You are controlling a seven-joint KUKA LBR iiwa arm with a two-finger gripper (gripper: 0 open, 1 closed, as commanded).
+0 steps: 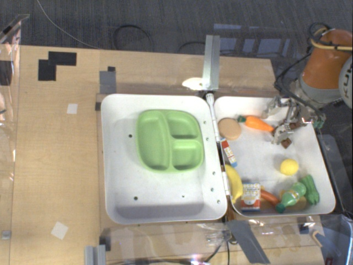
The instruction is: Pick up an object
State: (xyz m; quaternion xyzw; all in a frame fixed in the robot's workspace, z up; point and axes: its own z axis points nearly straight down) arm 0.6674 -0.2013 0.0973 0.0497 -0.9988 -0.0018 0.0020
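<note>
Reaching Into the Toy Bin

Hanging over the right bin [325, 164] at its 1 o'clock corner, the gripper [284, 130] holds nothing I can see. Whether it is open, I cannot tell. The carrot [257, 123] lies just beside it, at 9 o'clock. Go down slowly, straight over it. Toys at 6 o'clock are piled and hard to make out.

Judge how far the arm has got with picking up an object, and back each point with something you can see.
Done: the gripper has reached the right bin, near the carrot. In hand: nothing visibly sits between the jaws. Left: grasping and lifting; the carrot, lemon and green bottle all lie in the bin.
</note>
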